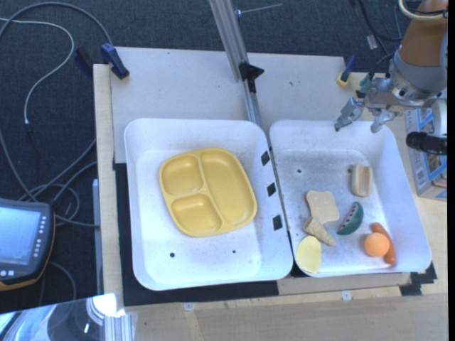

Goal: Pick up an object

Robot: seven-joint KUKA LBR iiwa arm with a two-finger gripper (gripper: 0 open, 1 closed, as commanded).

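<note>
My gripper (362, 118) hangs over the far rim of the right bin (320, 142), its two fingers spread apart with nothing between them. Toys lie in the near half of that bin: a tan bread slice (321, 206), a beige roll (360, 180), a watermelon wedge (350, 219), an orange (377, 244) beside a carrot (384, 237), a pale yellow disc (309, 253) and a small tan piece (318, 230). All of them sit well below the gripper in the view, none touching it.
The left bin (142, 190) holds a yellow divided plate (207, 190). A metal pole (227, 27) slants down to the gap between the bins. Blue clamps (114, 60) grip the bench's far corners. Cables and a tablet (21, 236) lie on the floor at left.
</note>
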